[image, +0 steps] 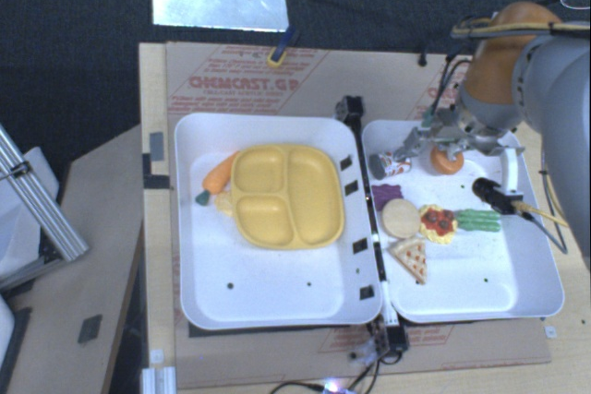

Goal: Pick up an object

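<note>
Hovering at the far edge of the right bin [536, 281], the tool [441, 143] hangs just above an orange round piece [447, 162]; I cannot tell whether it is released or clenched, and nothing is visibly grasped.

That orange piece, near the bin's far edge, looks the likeliest target. It appears to be toy food, so probably light, stiff and rather smooth. A pinch across its round sides seems best, since a hold on the rim could slip.

The counter carries two bins.

- **Right bin, seven things:**
  - the orange round piece
  - one small red-and-white piece [395, 166] by the far left corner
  - one purple piece [386, 195]
  - one tan disc [401, 218]
  - one yellow-and-red piece [438, 223]
  - one green piece [478, 220]
  - one triangular wedge [412, 258]
- **Left bin [277, 300], two things:**
  - one yellow divided plate [284, 196]
  - one carrot [218, 175] touching the plate's left edge
</note>
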`<state>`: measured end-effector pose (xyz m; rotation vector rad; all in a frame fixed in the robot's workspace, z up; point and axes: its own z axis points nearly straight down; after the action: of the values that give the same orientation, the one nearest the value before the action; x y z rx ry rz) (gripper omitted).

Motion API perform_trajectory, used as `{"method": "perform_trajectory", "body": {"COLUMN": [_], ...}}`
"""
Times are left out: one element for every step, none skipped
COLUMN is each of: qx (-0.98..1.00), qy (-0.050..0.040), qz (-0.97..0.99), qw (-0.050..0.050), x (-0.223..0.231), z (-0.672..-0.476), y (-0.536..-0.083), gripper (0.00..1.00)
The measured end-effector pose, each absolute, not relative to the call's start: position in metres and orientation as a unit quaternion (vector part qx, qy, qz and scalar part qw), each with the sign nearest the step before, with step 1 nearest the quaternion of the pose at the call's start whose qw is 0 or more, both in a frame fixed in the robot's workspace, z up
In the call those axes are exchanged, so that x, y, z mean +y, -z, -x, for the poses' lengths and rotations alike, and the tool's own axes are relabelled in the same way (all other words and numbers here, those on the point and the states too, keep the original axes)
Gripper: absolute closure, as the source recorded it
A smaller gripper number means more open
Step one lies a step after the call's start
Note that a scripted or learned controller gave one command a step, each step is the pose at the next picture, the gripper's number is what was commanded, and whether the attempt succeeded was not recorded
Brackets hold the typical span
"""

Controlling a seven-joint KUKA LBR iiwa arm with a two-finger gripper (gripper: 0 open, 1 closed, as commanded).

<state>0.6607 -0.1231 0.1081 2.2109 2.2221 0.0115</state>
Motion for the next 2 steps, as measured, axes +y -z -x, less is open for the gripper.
{"method": "perform_trajectory", "body": {"qx": [0.709, 0.709], "qy": [-0.0072, -0.0012], "qz": [-0.705, -0.706], "qw": [0.006, 0.002], "x": [-0.122, -0.127], "z": [-0.663, -0.669], "y": [-0.121, -0.167], "gripper": [1.0, 1.0]}}
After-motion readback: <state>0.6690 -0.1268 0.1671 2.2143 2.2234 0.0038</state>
